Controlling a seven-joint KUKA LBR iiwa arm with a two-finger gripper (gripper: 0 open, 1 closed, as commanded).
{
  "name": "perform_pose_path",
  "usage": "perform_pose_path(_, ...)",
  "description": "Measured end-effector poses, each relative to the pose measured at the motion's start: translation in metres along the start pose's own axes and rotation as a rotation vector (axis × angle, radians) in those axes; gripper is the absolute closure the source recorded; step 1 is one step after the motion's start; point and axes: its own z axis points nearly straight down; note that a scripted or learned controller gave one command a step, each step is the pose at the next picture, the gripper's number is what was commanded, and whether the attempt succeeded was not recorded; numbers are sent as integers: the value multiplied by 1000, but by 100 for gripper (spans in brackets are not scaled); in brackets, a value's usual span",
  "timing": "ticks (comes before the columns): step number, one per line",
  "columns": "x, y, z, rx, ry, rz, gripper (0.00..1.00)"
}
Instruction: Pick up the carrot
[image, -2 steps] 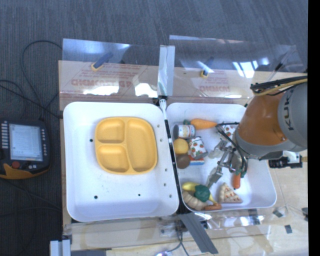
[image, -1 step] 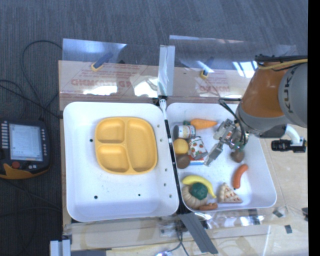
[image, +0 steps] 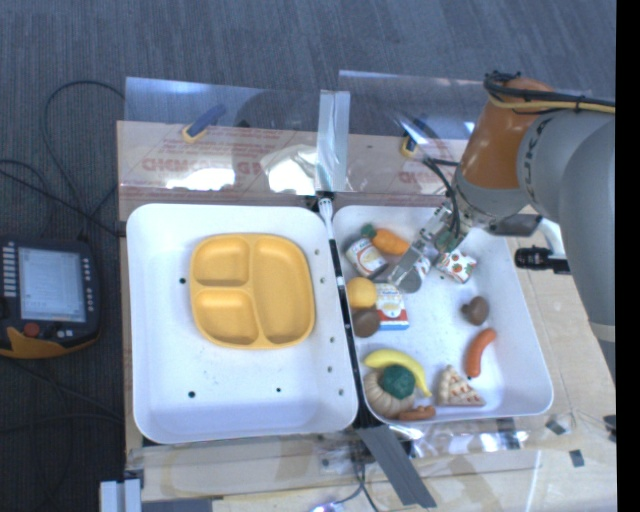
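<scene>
The carrot (image: 390, 241) is a short orange piece with a green top. It lies near the back left corner of the right bin (image: 520, 300), beside a small tin (image: 366, 257). My gripper (image: 406, 273) reaches down and to the left from the orange-banded wrist (image: 490, 140). Its tip sits just in front of and slightly right of the carrot, low over the bin floor and close above a red, white and blue carton (image: 392, 312). Nothing shows as held.
The right bin also holds a lemon (image: 361, 293), a strawberry-printed box (image: 457, 265), a brown potato (image: 475, 310), a sausage (image: 480, 352), a banana (image: 395, 361), a broccoli (image: 398, 381) and a pizza slice (image: 458, 388). A yellow divided plate (image: 252, 290) lies in the left bin (image: 160, 400).
</scene>
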Motion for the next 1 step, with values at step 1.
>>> perform_pose_path(1,15,17,17,13,-8,209,0)
